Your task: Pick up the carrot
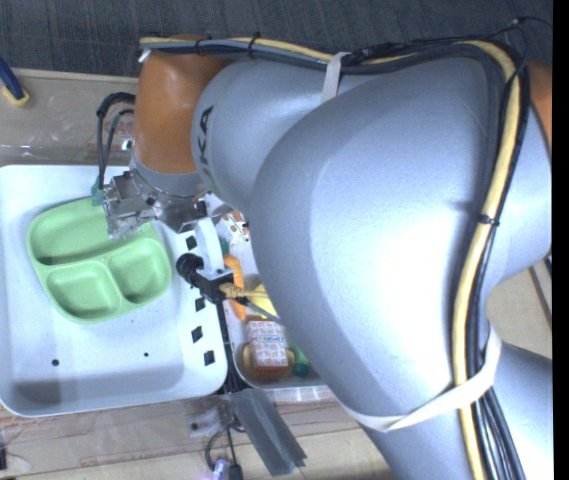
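Over the left bin (84, 368) the jaws hang just above the far right corner of a green divided plate (99, 268), right at the rim of its big compartment. They look too small and cluttered from up here to tell whether they are open or closed, and nothing can be made out between them. The grey arm (384, 218) sweeps in from the right and blankets most of the right bin (232, 356), its orange band (169, 118) sitting directly above the wrist.

The carrot (232, 271) lies in the right bin, just past the wall that divides the two bins. It shows as a thin orange sliver peeking out beside the arm's bulk, with the rest hidden. It is apart from the jaws, on the other side of that wall. Nearer the camera in the same bin sits a small tan carton (267, 346), with a bit of something green (300, 368) just beside it. On the bench (54, 118), at the far left corner, rests a blue-handled tool (6, 76).
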Controlling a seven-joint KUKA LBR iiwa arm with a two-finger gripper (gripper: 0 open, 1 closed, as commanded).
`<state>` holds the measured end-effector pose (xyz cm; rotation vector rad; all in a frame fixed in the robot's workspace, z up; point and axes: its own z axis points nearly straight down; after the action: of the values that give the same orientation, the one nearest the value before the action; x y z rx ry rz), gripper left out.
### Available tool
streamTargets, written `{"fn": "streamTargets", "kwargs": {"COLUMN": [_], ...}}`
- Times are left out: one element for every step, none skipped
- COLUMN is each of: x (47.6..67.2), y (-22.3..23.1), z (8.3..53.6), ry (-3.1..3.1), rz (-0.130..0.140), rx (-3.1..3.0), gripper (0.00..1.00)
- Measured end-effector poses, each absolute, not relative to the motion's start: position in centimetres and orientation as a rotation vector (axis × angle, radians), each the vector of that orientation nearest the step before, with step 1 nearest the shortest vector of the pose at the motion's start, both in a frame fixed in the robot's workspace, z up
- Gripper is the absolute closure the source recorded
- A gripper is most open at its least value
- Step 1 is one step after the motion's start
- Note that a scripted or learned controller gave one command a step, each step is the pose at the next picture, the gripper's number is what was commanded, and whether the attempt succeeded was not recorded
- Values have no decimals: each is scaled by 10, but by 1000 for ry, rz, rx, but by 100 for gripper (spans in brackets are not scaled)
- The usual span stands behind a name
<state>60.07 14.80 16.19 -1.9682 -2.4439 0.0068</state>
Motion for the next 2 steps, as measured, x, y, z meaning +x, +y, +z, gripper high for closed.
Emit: {"fn": "streamTargets", "kwargs": {"x": [591, 551], "y": [212, 219], "z": [163, 206], "ry": [-1877, -1870], "rz": [4, 8], "rx": [-2516, -2519], "gripper": [100, 100]}}
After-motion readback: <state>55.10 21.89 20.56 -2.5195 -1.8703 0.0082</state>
